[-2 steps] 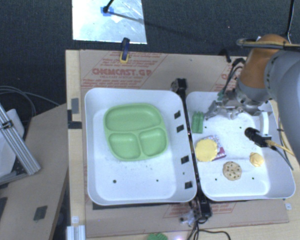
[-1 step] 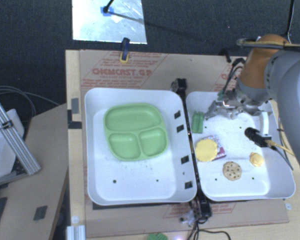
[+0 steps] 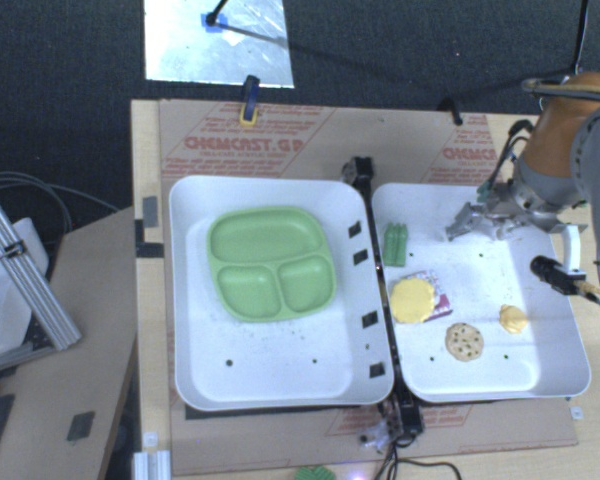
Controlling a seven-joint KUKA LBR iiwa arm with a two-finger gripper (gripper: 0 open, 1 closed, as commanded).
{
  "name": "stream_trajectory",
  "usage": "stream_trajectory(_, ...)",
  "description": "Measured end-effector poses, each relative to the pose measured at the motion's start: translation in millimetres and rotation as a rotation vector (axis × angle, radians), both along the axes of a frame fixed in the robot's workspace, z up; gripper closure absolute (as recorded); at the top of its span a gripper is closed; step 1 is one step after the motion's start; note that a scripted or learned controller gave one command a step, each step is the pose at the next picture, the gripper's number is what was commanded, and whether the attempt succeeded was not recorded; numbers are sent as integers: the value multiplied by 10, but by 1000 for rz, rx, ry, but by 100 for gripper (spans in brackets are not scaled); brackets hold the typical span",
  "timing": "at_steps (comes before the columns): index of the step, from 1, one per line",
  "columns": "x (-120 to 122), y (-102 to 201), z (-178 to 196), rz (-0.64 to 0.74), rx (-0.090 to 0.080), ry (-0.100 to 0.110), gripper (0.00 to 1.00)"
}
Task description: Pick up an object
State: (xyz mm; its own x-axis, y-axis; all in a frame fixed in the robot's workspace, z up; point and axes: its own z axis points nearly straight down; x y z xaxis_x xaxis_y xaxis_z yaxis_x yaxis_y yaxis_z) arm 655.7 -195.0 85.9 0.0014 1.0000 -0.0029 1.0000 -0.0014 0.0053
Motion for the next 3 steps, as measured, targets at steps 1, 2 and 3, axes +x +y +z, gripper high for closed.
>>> stream_trajectory(1, 3, 32, -5, 4, 1, 2, 0)
stream_trajectory(2, 3, 32, -5, 4, 1, 2, 0)
stream_trajectory(3, 3, 32, -5, 4, 1, 2, 0)
